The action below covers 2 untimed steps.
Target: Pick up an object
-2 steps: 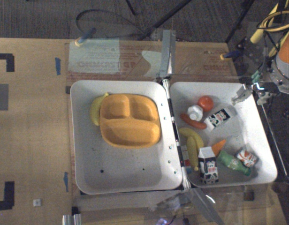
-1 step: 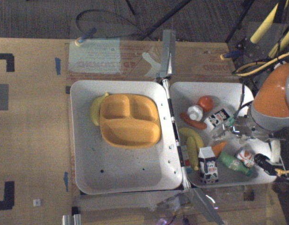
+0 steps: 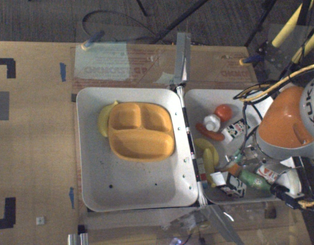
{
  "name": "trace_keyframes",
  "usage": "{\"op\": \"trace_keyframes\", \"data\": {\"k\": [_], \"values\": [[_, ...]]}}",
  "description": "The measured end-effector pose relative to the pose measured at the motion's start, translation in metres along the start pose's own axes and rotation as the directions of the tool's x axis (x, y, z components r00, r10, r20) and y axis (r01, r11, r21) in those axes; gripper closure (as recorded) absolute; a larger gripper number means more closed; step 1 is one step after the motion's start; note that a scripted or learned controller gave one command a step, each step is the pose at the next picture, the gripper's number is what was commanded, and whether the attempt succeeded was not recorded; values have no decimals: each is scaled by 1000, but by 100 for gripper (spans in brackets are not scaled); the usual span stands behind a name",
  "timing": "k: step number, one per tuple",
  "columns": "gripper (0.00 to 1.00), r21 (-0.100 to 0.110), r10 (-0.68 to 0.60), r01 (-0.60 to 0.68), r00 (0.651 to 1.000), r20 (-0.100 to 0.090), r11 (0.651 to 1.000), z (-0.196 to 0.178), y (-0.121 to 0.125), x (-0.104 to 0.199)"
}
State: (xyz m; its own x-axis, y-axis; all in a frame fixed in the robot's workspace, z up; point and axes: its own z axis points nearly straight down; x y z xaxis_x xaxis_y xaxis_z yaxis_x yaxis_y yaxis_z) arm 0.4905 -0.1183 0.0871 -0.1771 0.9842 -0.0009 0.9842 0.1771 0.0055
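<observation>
the wooden surface carries two shallow white bins side by side. the left bin holds an orange divided tray lying upside down in its upper half, with a yellow banana tucked against and partly under the tray's left edge. the arm comes in from the right, its orange band hanging over the right bin and covering much of that bin's right side. the gripper sits low under the wrist among the clutter, and i cannot tell how it is set or whether anything is in it. in the right bin lie a second banana near the left wall, a green bottle toward the bottom, a small carton just left of it, another carton higher up, a red pepper, a white bottle and a red ball touching it.
</observation>
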Motion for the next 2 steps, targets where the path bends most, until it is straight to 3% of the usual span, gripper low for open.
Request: {"op": "trace_keyframes", "data": {"k": [1,2], "values": [[100,-5,2,-2,1000,2,1000,-11,1,-1],[100,3,-197,197,980,-1,980,-98,55,28]]}}
